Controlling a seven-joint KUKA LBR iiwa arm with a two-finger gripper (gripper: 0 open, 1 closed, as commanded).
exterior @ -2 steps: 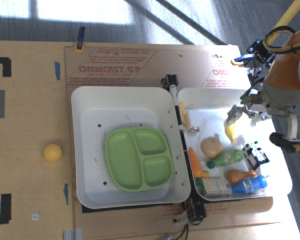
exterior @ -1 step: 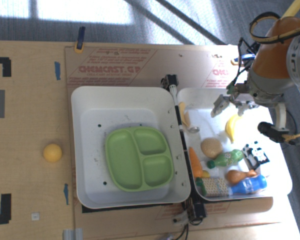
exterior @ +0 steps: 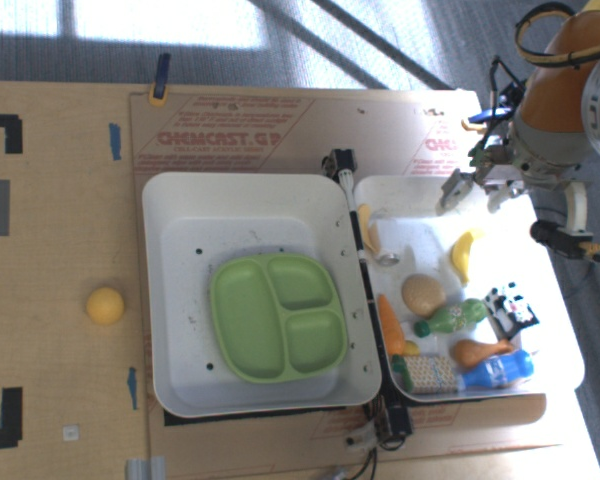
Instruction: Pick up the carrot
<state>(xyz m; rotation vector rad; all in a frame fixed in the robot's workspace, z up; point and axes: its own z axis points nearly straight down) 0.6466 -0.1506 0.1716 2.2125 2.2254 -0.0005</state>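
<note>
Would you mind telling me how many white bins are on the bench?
2. The left bin holds a green divided plate; the right bin, touching it, holds the carrot and other toy food.

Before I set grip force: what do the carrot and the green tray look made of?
Carrot: probably moulded plastic toy food; even orange colour, smooth surface, though too small to be sure. Green tray: likely hard plastic, matte to satin; uniform pale green, rounded moulded compartments, soft highlights.

Two white bins [exterior: 170, 268], one green divided plate [exterior: 277, 316], one carrot [exterior: 390, 325], one banana [exterior: 463, 256], one potato [exterior: 422, 293], one blue bottle [exterior: 498, 370], one yellow ball [exterior: 105, 305], one gripper [exterior: 475, 190]
</note>
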